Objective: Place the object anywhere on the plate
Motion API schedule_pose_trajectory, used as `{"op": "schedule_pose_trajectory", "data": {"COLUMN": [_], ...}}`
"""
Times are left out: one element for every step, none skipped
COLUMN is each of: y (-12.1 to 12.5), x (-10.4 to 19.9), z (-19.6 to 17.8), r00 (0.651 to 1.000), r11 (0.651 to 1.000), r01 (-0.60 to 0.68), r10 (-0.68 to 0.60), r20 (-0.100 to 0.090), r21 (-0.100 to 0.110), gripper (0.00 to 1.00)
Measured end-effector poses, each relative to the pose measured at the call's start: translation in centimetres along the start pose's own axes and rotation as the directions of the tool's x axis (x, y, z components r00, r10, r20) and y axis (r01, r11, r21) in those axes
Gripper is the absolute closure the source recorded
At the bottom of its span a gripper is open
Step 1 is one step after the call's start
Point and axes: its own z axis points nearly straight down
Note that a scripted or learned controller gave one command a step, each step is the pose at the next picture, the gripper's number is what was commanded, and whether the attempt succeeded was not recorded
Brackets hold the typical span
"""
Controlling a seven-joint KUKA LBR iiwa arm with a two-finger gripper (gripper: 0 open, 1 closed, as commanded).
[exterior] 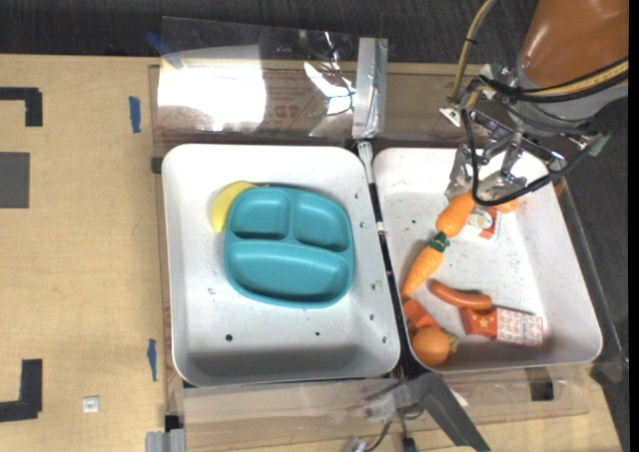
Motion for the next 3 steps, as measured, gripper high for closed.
{"op": "schedule_pose_trajectory", "data": {"y": [6.3,4.0,4.0], "x": [-4.7,-9.4,-9.4], "z": [6.2,3.3,3.3], "r00": [0.984,0.998,0.998], "r11": [0.984,0.998,0.998], "r01": [0.179,0.066,0.066], "r10": [-0.179,-0.066,-0.066], "r20": [-0.001,0.004,0.003], "r21": [-0.004,0.003,0.002], "gripper": [1.00,1.00,0.00]}}
